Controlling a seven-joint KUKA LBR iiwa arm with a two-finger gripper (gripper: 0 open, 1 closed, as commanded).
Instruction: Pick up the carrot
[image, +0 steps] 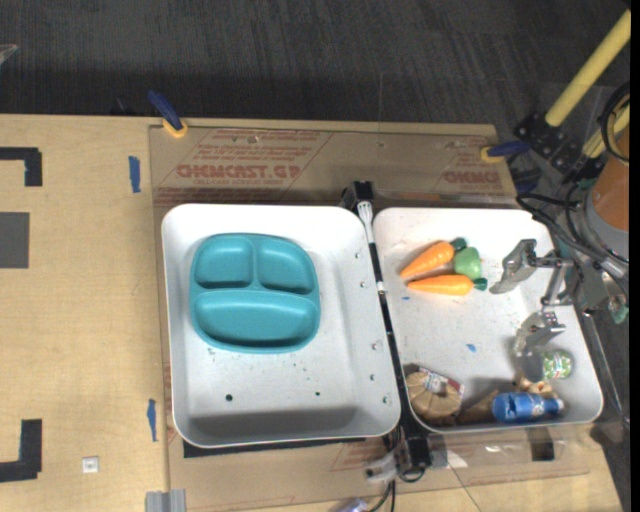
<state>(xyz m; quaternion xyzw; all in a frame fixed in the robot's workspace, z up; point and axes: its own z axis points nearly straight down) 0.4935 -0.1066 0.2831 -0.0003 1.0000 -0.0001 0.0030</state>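
Note:
Two orange carrots lie in the right bin (480, 330), toward its far left. The upper carrot (429, 258) is tilted, and the lower carrot (441, 285) lies nearly level just under it. Their green tops (467, 263) point right. My gripper (529, 299) hangs over the right side of the same bin, a short way right of the carrots. It is open, one metal finger (518, 263) standing farther back and the other closer to the front. Nothing sits between them.
The left bin (200, 400) holds a teal divided plate (256, 291). Along the right bin's near edge lie a brown-and-white packet (435, 393), a blue can (527, 405) and a small green ball (558, 365). Cables and a yellow pole stand at the far right.

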